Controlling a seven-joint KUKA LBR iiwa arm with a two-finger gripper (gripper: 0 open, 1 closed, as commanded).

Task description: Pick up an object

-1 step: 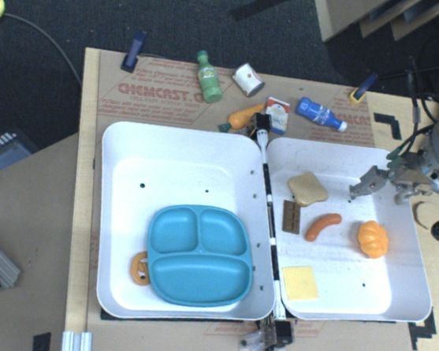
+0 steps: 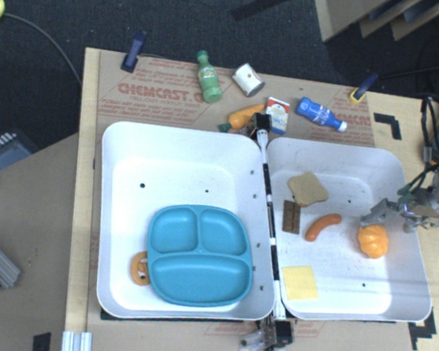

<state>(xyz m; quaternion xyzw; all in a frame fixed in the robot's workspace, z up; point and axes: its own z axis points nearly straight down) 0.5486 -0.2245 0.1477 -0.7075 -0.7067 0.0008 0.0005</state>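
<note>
The right bin [image 2: 394, 303] holds a tan bread slice [image 2: 307, 188], a small brown bar [image 2: 291, 217], a red-orange sausage [image 2: 323, 226], a round orange fruit [image 2: 372, 242] and a flat yellow square [image 2: 300, 283]. My gripper [image 2: 393, 219] reaches in over the bin's right side, just above and to the right of the orange fruit. Its fingers [image 2: 375, 214] stand open with nothing between them. The fruit rests on the bin floor, close under the left finger.
In the left bin [image 2: 126, 159] lie a blue divided plate [image 2: 198, 254] and a brown pretzel [image 2: 140, 268] at the plate's left edge. Behind the bins lie a green bottle [image 2: 209, 78], a blue bottle [image 2: 321, 114], a small carton [image 2: 276, 114] and a can [image 2: 248, 79].
</note>
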